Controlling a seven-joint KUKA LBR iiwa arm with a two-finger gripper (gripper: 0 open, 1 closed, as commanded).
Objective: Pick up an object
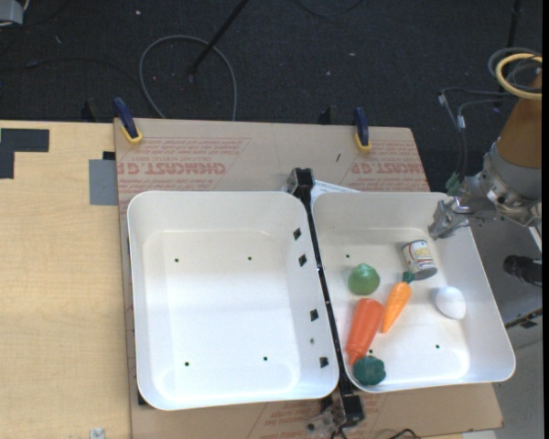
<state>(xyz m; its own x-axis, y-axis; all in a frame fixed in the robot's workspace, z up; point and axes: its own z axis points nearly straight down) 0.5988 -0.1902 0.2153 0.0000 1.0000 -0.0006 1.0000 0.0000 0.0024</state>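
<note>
Arm reaching from right, claw [448, 218] above small can [419, 258]; claw state unclear.

Light wood table [46, 273] w/ brown cardboard sheet [256, 154] on top, held at its far edge by two clamps, left clamp [126, 122] & right clamp [360, 128]. Two white bins side by side on the cardboard: left bin [146, 245], right bin [480, 337].
</note>
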